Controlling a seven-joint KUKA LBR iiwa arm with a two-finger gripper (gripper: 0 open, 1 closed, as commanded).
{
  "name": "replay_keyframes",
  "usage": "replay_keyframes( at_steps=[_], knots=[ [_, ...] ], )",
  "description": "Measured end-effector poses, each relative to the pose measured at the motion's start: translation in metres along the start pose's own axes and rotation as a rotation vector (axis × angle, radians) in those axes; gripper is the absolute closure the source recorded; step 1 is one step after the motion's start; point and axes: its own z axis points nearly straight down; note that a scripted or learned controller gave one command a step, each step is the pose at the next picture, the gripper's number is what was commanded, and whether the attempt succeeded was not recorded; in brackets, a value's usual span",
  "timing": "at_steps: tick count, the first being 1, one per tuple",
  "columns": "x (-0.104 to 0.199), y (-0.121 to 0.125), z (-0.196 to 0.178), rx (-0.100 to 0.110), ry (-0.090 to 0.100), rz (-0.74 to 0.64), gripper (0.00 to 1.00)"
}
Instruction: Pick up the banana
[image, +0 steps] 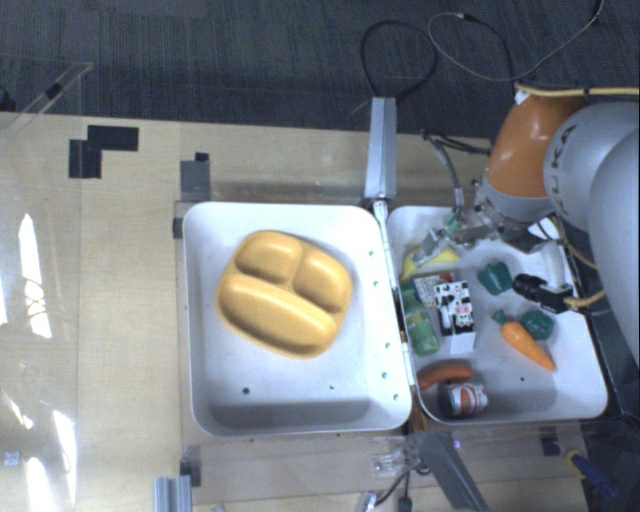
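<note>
Camera view: banana (420, 264) lies at the right bin's (590, 385) upper-left corner, gripper (447, 237) right on top of it (finger spread, cannot tell). Carrot (527, 344) sits well apart; big yellow bread loaf (284, 292) occupies the left bin (200, 380).

You are looking at a robotics lab: a grey and orange arm (560, 150) is reaching over two white bins (200, 330) on a wooden bench (90, 330), cables (400, 60) trailing behind.
</note>
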Motion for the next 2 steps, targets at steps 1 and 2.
replay_keyframes(
  at_steps=[1, 2],
  knots=[
    [-0.0347, 0.0114, 0.0092, 0.006, 0.018, -0.017, 0.00],
    [-0.0345, 0.0103, 0.0102, 0.008, 0.013, -0.037, 0.00]
  ],
)
